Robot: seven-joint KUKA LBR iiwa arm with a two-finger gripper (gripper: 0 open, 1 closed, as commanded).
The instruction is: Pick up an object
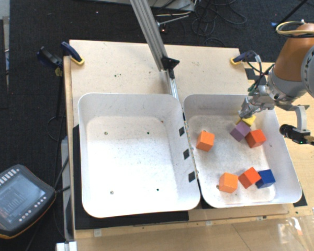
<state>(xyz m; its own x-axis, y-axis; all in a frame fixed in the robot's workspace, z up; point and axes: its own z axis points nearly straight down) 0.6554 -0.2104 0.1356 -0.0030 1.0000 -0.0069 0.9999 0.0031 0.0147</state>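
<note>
- The gripper (248, 112) hangs over the far part of the right bin (286, 156), low above a small yellow block (249, 120) that peeks out just beneath it; whether its jaws are released or clenched cannot be told from this angle.
- The yellow block is mostly hidden, so its shape and which way it points cannot be read.
- A purple cube (240, 130) sits touching the yellow block on its near side, turned corner-on to the bin's walls, with a red-orange cube (256, 138) just beside it.
- An orange cube (205, 140) lies apart toward the bin's left wall.
- Near the front wall sit another orange cube (228, 182), a second red-orange cube (248, 177) and a blue cube (265, 178), the last two touching.
- The blocks are all cubes or near-cubes, with no clear long axis.
- The left bin (89, 156) is white and speckled with dark flecks.
- Both bins rest on a pale board (120, 67) clamped at its far corners, over a dark floor strewn with cables; a handheld controller (15, 198) lies at the near left.
</note>
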